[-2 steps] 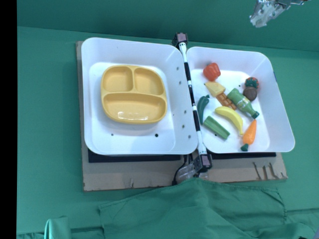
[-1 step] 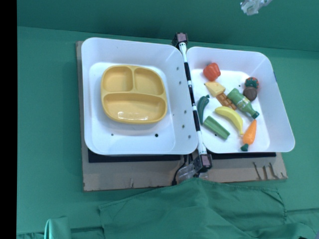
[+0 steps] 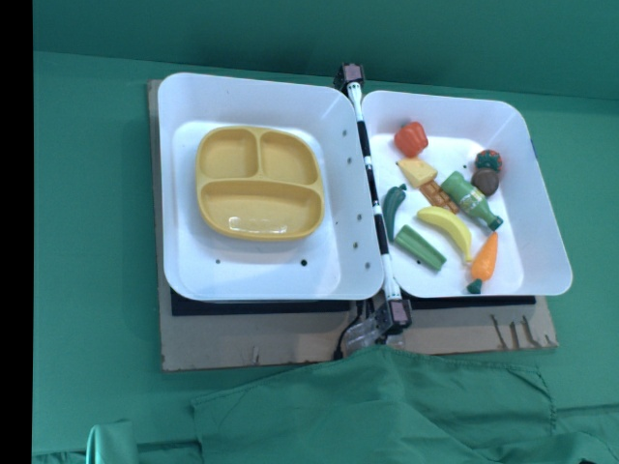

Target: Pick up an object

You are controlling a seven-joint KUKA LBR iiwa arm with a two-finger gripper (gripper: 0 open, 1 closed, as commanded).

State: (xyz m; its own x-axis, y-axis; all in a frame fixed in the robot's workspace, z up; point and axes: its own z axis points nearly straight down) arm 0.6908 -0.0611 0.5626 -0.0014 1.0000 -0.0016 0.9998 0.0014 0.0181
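The right white bin (image 3: 542,249) holds several toy foods: a red pepper (image 3: 411,138), a yellow cheese wedge (image 3: 417,172), a green bottle (image 3: 471,200), a banana (image 3: 448,229), a carrot (image 3: 483,261), a dark green pepper (image 3: 393,207), a green celery piece (image 3: 420,246), a brown and red piece (image 3: 487,172) and a small waffle-like piece (image 3: 438,197). They lie close together in the bin's middle.
The left white bin (image 3: 184,249) holds a yellow divided plate (image 3: 259,183). A black and white bar (image 3: 371,191) runs between the bins. Both bins rest on a brown board (image 3: 222,351). Green cloth (image 3: 387,404) is bunched at the front.
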